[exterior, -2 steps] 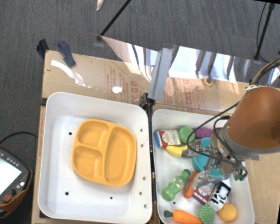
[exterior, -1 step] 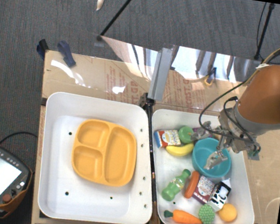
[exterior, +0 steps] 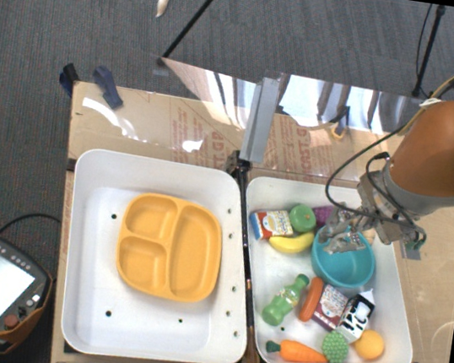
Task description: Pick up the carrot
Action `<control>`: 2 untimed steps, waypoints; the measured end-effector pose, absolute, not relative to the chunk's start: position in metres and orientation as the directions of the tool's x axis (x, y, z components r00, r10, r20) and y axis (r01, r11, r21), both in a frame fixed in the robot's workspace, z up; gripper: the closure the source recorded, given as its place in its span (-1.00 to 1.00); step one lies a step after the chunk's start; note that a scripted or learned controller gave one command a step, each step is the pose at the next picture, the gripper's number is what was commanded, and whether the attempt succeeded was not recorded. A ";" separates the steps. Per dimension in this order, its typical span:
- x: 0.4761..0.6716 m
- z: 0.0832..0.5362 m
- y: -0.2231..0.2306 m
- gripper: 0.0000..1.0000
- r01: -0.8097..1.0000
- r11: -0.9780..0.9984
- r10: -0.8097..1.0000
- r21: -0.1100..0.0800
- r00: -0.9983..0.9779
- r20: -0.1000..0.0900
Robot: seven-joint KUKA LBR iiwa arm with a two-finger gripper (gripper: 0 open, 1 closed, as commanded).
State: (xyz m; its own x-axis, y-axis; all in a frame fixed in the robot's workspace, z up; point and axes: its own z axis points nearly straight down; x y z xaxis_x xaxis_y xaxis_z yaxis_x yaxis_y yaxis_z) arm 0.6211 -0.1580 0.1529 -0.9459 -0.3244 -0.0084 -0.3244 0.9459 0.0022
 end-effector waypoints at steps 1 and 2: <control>0.601 0.267 -0.196 1.00 -0.153 0.988 -0.154 -0.005 -0.988 -0.013; 0.541 0.162 -0.161 1.00 -0.193 0.981 -0.193 0.007 -0.981 0.007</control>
State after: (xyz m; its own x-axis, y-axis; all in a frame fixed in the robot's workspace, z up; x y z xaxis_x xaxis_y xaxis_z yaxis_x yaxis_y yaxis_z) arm 0.5410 -0.1606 0.1619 -0.9812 -0.1926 0.0073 -0.1926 0.9813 0.0071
